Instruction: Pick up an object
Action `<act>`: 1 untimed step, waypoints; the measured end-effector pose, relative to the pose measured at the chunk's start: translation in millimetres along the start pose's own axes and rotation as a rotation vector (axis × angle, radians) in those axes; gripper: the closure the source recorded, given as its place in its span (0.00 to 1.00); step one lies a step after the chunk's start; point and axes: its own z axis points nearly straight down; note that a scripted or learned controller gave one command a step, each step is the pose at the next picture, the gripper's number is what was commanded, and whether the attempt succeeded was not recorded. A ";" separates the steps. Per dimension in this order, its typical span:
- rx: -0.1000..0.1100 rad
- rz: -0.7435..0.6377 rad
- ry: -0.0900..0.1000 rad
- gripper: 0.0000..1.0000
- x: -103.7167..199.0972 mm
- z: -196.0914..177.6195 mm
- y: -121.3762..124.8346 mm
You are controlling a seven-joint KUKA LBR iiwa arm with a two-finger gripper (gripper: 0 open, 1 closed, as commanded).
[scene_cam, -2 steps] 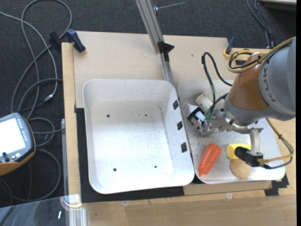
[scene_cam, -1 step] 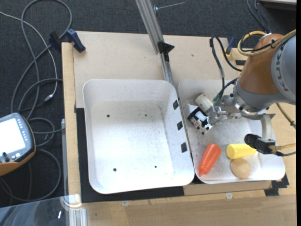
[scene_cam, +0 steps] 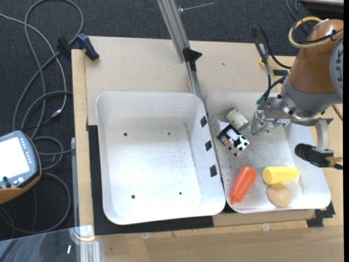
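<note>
Looking down on the bench [scene_cam: 136, 70], you are seeing two white bins side by side; the arm [scene_cam: 316, 64] is reaching in from the right over the right bin [scene_cam: 313, 192]. The claw [scene_cam: 260, 124] is hanging above the far middle of that bin, its metal tips pointing left toward a small cream cylinder [scene_cam: 236, 117]. You cannot tell how far the claw is standing open, and nothing is showing between its tips; a narrow gap is separating it from the cylinder.

The cylinder is lying on its side in the far left part of the right bin, its long axis running roughly left to right. Just near of it, a black-and-white block [scene_cam: 233, 140] is resting close to the bin's left wall, tilted on a diagonal. Nearer you, an orange carrot-shaped piece [scene_cam: 242, 183] is lying with its long axis slanting from far right to near left, its lower end almost touching the near left rim. Beside it on the right, a yellow block [scene_cam: 281, 174] is lying lengthwise left to right, and a tan round piece [scene_cam: 279, 196] is sitting just near of it, touching or nearly so.

Open floor is showing between the claw and the yellow block. The left bin [scene_cam: 109, 146] is offering wide bare floor.
</note>
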 end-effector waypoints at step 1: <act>0.009 -0.004 0.004 1.00 52.1 4.9 -0.6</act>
